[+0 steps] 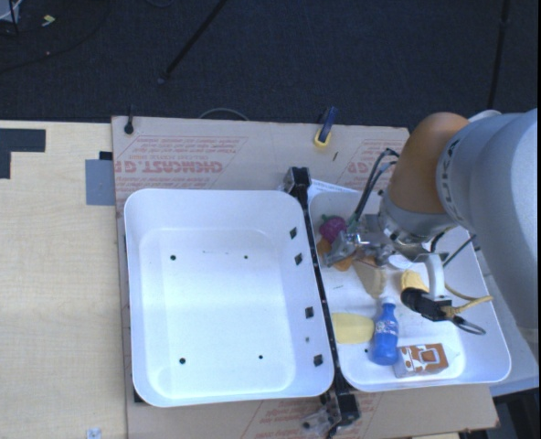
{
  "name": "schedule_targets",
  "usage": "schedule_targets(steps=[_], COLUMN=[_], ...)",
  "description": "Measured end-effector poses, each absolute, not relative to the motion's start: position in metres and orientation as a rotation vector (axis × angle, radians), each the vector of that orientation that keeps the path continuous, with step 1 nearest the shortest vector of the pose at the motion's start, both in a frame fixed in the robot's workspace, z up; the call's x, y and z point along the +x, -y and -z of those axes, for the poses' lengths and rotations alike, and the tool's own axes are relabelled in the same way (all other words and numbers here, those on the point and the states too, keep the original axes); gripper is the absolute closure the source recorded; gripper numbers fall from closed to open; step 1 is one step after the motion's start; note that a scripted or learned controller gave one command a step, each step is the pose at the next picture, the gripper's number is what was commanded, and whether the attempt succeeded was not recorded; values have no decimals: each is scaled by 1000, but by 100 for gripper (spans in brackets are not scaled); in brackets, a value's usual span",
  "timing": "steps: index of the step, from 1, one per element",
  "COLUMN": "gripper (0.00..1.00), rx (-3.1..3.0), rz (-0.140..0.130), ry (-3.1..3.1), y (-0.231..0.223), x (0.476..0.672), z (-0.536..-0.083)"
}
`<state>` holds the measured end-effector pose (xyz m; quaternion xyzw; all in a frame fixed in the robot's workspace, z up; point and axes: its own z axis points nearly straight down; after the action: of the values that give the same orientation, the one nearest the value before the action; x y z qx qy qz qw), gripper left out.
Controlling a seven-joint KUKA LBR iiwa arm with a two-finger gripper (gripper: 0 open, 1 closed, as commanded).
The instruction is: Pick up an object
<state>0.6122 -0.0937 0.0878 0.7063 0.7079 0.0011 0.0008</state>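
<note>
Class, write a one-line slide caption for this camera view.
Arm lowers its gripper among clutter in the right bin, near a blue bottle.

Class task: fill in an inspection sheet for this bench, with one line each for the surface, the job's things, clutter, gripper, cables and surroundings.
Surface: wooden bench with a cardboard sheet under two white bins.
Job's things: right bin holds a blue bottle, a yellow piece, a purple object and a small orange-and-white box.
Clutter: a blue-and-yellow clamp on the cardboard's far edge.
Gripper: gripper low over the right bin, near the purple object; finger state unclear.
Cables: black cables along the wrist.
Surroundings: dark floor beyond the bench.
</note>
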Motion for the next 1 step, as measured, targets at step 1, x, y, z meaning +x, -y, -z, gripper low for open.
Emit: schedule_targets(steps=[1], gripper=[0], rx=[2228], rz=[13], ry=[-2236], y=[152], x=[642], z=[-87])
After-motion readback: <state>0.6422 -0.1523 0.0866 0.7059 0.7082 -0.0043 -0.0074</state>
